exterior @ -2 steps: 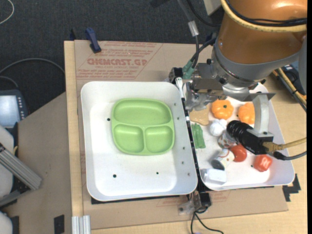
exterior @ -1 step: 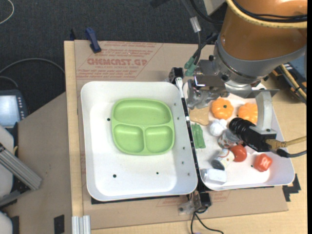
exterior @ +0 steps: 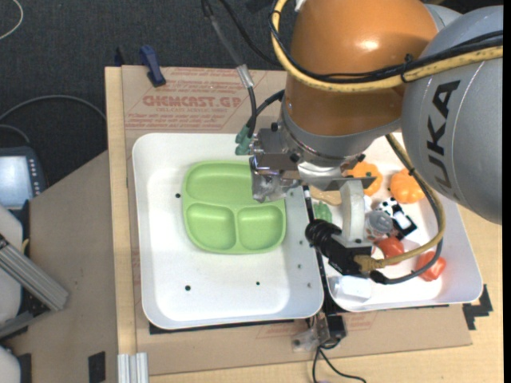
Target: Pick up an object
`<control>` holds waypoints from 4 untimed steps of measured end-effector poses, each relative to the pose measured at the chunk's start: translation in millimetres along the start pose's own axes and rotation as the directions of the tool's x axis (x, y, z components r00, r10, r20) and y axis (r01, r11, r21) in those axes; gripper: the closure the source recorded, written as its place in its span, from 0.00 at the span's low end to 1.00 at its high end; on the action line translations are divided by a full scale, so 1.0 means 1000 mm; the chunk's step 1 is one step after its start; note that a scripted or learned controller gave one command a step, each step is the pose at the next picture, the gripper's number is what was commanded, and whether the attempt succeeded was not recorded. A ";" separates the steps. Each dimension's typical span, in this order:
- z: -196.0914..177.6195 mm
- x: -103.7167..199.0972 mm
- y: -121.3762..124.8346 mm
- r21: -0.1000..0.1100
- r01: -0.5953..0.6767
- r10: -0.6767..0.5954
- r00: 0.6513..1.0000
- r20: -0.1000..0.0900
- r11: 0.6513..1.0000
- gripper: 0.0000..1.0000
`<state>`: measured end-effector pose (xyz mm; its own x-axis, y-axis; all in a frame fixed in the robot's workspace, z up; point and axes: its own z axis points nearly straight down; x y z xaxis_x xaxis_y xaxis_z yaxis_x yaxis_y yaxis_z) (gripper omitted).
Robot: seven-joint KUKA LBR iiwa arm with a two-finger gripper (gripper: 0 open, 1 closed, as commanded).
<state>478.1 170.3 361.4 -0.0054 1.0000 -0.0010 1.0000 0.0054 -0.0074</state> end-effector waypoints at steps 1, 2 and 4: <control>-0.108 0.056 0.132 -0.026 -0.002 0.001 1.000 -0.006 1.000 1.00; 0.006 0.048 0.031 0.009 -0.003 0.003 1.000 0.003 1.000 1.00; -0.142 0.054 0.001 -0.019 -0.004 0.004 1.000 -0.007 1.000 1.00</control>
